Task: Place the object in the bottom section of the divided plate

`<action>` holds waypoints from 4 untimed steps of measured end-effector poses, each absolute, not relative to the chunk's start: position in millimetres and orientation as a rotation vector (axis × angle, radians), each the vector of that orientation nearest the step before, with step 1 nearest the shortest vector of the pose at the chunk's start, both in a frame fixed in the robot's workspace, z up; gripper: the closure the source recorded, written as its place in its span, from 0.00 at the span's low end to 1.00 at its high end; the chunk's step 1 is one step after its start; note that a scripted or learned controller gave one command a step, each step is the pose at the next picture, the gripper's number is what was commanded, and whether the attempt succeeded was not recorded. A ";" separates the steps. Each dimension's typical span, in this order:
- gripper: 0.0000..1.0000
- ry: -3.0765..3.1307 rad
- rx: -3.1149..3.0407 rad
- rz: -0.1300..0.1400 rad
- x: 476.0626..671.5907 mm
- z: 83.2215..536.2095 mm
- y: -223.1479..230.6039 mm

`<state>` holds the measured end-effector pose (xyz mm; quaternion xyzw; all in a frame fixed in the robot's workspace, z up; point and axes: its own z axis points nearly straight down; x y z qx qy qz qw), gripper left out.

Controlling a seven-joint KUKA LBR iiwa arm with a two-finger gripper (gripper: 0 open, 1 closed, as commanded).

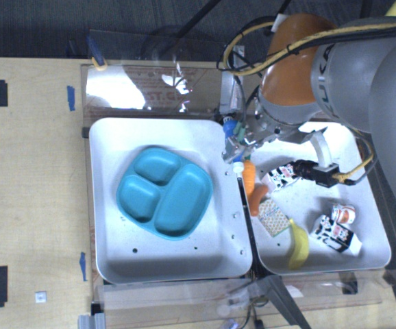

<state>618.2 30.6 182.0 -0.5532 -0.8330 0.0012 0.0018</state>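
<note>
Camera view puts the gripper (235,148) at the far end of the wall that the two bins share, tip pointing down; whether it is spread or closed cannot be told from this angle, and nothing can be seen gripped in it. Just below the tip, touching or nearly so, an orange carrot (250,178) lies lengthwise along the inner edge of the right bin (377,214), close against that shared wall. At the carrot's near end sits a small patterned packet (273,218), tilted, and just beyond it a yellow banana (298,245) curves toward the bin's near rim. A black-and-white spotted toy (281,175) lies beside the carrot toward the bin's middle, and a second spotted carton (338,229) with a red patch rests well apart, near the right-hand corner. The grey arm (366,60) with its orange band (290,64) hangs over the far part of this bin and hides what lies beneath it. Across the wall, the blue divided plate (164,192) sits in the middle of the left bin (105,204), its large section (182,201) turned toward the near right, the two small ones toward the far left. Both bins stand on a pale wooden desk (27,184).
</note>
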 end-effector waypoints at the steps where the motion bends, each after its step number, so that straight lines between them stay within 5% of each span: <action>1: 1.00 -2.667 -1.659 0.001 656.8 182.8 51.7; 2: 1.00 -2.631 -1.711 0.006 574.3 228.1 130.0; 3: 1.00 -2.631 -1.710 0.007 576.1 235.4 130.7; 4: 1.00 -2.667 -1.662 0.001 638.0 324.5 163.8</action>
